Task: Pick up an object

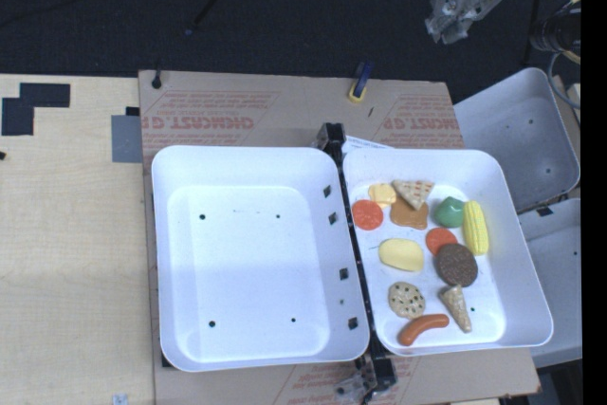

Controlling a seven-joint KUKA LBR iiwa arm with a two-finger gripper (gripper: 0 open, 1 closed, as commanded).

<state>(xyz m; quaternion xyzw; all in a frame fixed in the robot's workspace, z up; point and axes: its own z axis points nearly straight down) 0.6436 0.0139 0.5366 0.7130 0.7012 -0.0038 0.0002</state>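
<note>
While the toy food (427,253) is lying in the right bin (517,299), the hand (453,12) is hanging far above; I cannot tell its grip.

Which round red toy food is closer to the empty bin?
The tomato slice, by the divider at the right bin's left side. The other red round one lies nearer the corn.

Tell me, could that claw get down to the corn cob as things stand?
Probably yes. The claw hangs high beyond the bins, and the corn cob lies uncovered near the right bin's far edge, though a green piece touches it.
</note>
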